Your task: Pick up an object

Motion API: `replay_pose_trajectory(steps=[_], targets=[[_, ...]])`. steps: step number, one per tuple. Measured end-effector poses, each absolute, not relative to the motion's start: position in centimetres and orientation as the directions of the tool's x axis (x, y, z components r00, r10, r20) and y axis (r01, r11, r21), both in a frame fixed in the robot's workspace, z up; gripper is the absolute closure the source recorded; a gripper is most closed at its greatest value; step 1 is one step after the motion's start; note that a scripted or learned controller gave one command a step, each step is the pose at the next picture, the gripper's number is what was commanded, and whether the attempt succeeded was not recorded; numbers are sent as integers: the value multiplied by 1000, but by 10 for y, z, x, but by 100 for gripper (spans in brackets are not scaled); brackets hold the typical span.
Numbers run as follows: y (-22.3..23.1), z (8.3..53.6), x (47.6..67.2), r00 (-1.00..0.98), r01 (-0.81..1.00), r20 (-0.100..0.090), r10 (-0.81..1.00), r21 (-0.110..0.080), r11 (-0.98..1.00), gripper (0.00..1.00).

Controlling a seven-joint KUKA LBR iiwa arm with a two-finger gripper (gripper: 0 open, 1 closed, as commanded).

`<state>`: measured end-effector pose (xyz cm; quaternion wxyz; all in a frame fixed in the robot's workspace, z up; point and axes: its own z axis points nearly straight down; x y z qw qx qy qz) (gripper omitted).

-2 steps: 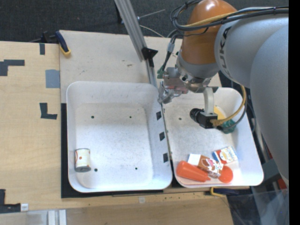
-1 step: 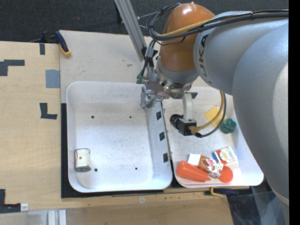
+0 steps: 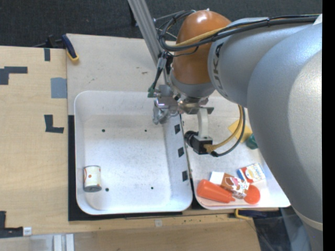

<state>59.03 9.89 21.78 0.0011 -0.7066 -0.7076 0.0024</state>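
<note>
A small cylindrical can (image 3: 92, 178) with a white and brown label lies in the near left corner of the left bin (image 3: 125, 140). My gripper (image 3: 161, 111) hangs below the orange wrist band over the far right part of the left bin, close to the divide between the bins and far from the can. In the right bin (image 3: 272, 197) lie an orange carrot-shaped toy (image 3: 215, 192), a small red and white packet (image 3: 234, 183) and a white and orange box (image 3: 253, 173). The arm hides the back of the right bin.
A green item (image 3: 252, 140) and a yellow piece (image 3: 236, 132) peek out from under the arm in the right bin. A grey metal pole (image 3: 145, 22) slants up behind the bins. A yellow and blue clamp (image 3: 70, 48) sits at the bench's far left.
</note>
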Motion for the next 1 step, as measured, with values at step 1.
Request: replay_pose_trajectory(steps=[1], targets=[[101,220,597,-2,1000,0,1000,-2,2,100]])
